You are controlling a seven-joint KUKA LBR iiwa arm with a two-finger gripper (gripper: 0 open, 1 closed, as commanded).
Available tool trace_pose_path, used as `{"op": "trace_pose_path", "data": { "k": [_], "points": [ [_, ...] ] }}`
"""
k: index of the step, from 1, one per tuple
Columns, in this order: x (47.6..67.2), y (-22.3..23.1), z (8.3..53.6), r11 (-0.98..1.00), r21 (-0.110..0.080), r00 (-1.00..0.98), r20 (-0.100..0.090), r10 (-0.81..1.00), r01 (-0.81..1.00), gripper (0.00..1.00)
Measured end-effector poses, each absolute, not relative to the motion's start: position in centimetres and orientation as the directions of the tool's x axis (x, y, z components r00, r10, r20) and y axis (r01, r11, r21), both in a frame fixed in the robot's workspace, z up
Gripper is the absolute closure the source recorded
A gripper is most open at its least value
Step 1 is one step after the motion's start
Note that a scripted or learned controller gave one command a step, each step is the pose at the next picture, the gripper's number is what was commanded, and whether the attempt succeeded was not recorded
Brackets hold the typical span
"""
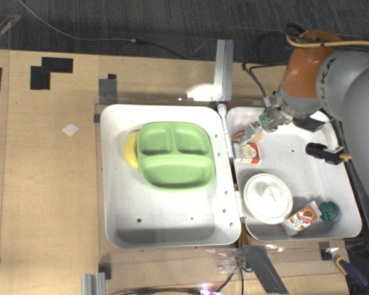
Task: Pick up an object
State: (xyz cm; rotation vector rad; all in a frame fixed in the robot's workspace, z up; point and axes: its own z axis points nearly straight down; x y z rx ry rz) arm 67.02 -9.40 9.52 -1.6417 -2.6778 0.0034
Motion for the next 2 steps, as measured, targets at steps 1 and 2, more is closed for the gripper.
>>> {"op": "trace_pose_path", "data": {
  "k": [1, 2],
  "points": [
    [67.1, -10.5, 15.6, 0.637, 0.007, -0.637, -0.007, 0.771, 0.771, 0.00],
    [64.2, -9.3, 9.6, 0.572, 0.019, -0.572, -0.015, 0.820, 0.820, 0.00]
  ]
}}
